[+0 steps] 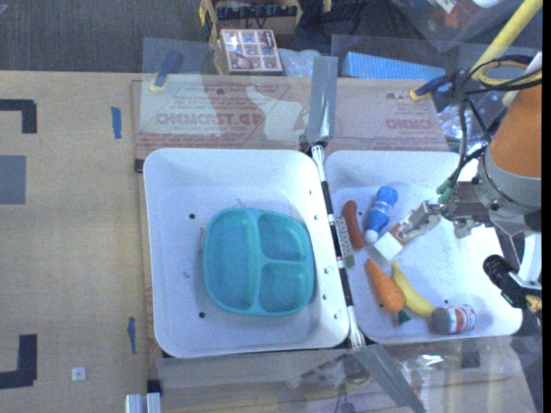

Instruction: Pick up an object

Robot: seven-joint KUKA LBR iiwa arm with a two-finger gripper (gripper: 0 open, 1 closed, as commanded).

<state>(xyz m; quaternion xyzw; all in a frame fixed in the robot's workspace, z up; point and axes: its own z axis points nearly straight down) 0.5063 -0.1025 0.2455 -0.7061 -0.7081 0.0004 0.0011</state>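
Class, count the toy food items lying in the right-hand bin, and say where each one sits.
3. A sausage lies by the bin's left wall, a carrot lower down, and a banana just right of the carrot. The arm may hide others.

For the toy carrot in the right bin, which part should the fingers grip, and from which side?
Probably the carrot's thick orange middle, coming from above. It lies flat, slanted, with the banana close along its right, so the fingers should close across its width near the upper end, where the gap looks wider.

Tray (258,262) in left bin (172,179), carrot (385,286) perhaps touching banana (411,292)
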